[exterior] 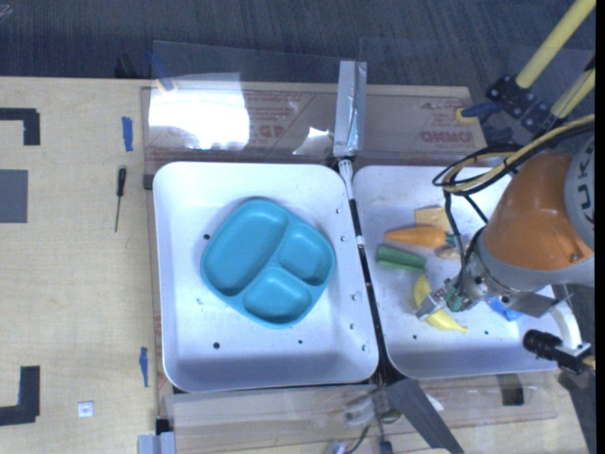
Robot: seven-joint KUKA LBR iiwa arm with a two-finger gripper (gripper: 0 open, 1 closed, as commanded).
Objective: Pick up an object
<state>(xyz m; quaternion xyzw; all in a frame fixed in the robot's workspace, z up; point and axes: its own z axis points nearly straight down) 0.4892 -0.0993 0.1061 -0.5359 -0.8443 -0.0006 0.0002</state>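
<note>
The right bin (pixel 402 348) holds several small toys. An orange carrot (pixel 416 237) lies near its middle, with a tan piece (pixel 430 218) just behind it and a green pod (pixel 401 257) just in front. A yellow piece (pixel 421 291) sits further forward, and a second yellow piece (pixel 446 323) lies at the front. My gripper (pixel 444 301) is down low in this bin, between the two yellow pieces and right against them. The arm's orange band (pixel 534 220) covers the bin's right part.
The left bin (pixel 180 339) carries a blue divided plate (pixel 268 259) in its middle. A clear upright panel (pixel 246 121) stands behind both bins. Black and yellow cables (pixel 492 164) loop over the right bin's far corner. A small blue item (pixel 510 313) peeks out beneath the wrist.
</note>
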